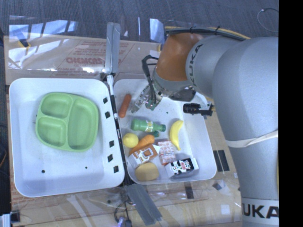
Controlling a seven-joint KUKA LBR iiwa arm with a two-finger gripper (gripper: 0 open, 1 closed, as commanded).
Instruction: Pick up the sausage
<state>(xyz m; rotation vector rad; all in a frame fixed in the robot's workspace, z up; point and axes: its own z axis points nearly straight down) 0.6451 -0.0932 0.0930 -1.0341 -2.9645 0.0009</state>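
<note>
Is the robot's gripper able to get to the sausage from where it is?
Probably yes. The sausage lies alone by the right bin's left wall, nothing on top, and the gripper hovers just beside it.

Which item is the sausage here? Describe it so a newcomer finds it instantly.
Look in the right bin, up at its far left corner beside the divider. The sausage is a slim reddish-orange stick lying alone above the green bottle, darker and straighter than the tapered carrot lower down.

Grey arm (236, 103) entering from 3 o'clock, its orange band (177, 56) above the wrist; the tool (144, 102) points toward 8 o'clock, lowered, nothing visible between its fingers.
</note>
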